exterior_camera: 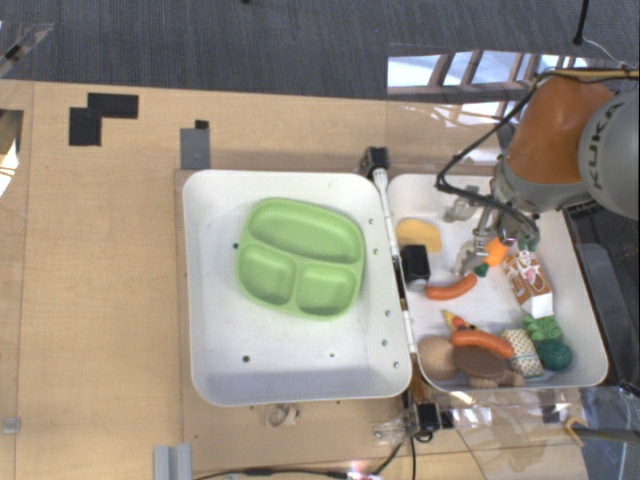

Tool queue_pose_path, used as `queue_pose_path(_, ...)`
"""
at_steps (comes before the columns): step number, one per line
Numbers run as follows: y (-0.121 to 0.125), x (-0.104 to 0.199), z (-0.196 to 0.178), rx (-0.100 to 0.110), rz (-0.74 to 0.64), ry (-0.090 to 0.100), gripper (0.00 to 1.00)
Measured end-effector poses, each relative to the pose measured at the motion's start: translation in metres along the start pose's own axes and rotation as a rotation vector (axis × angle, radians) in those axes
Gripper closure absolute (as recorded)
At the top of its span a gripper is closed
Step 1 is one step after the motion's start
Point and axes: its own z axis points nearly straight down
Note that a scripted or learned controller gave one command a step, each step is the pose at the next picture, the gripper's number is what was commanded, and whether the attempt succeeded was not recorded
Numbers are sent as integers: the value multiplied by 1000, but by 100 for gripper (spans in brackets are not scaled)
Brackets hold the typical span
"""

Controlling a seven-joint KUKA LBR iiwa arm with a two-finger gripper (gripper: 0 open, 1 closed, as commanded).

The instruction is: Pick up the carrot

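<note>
The carrot (493,254) is a small orange piece with a green tip, in the upper middle of the right bin (590,298). My gripper (490,248) reaches down from the right, below the arm's orange band, and the carrot sits between its fingertips. The gripper's body hides part of the carrot. I cannot tell whether the carrot rests on the bin floor or hangs just above it.
Just below the carrot lies an orange-red sausage (452,289). A yellow piece (420,233) and a black block (414,263) lie by the dividing wall. A snack packet (525,276), broccoli (550,350) and several other foods crowd the lower right. The left bin (215,368) holds a green divided plate (300,258).
</note>
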Motion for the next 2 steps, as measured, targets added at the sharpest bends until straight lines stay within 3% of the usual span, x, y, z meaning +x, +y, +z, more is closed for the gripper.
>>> queue_pose_path(1, 2, -5, -15, 1, -7, -15, 100)
queue_pose_path(2, 2, -4, -15, 1, -7, -14, 0)
